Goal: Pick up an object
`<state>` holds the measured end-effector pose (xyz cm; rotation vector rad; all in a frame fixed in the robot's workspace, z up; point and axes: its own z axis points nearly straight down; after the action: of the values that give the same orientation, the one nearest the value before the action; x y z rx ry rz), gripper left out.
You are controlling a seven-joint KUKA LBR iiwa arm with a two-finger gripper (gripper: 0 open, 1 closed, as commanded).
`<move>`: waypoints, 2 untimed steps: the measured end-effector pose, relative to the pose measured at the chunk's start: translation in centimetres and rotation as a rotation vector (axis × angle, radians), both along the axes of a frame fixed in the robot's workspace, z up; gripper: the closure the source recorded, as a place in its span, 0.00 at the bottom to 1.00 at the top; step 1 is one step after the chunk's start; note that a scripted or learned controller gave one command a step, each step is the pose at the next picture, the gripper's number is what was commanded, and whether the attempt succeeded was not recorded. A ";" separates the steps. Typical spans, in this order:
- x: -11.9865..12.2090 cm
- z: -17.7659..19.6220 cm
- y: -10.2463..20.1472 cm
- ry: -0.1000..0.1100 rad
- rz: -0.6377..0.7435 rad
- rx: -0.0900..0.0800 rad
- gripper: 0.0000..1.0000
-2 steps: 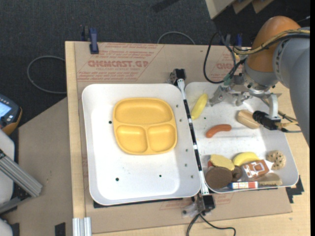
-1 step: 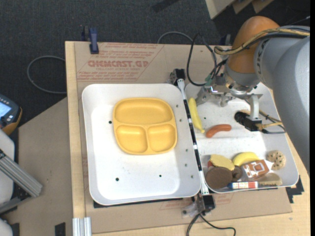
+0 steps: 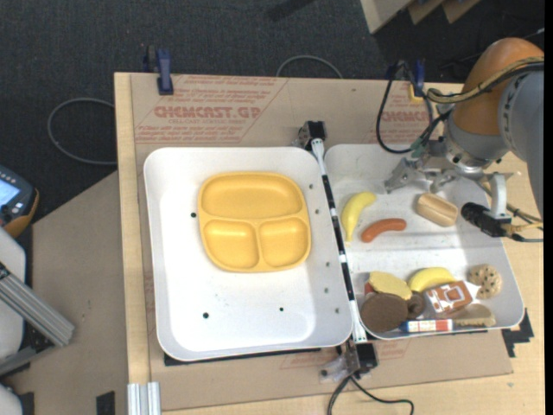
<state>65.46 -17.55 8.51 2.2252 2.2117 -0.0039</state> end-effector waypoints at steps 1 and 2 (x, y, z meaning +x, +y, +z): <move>-1.4 7.6 -5.0 -0.008 0.001 -0.002 0.00; 1.2 -0.5 -1.2 0.006 0.010 0.007 0.00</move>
<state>66.63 -18.70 8.00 2.2210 2.2290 -0.0019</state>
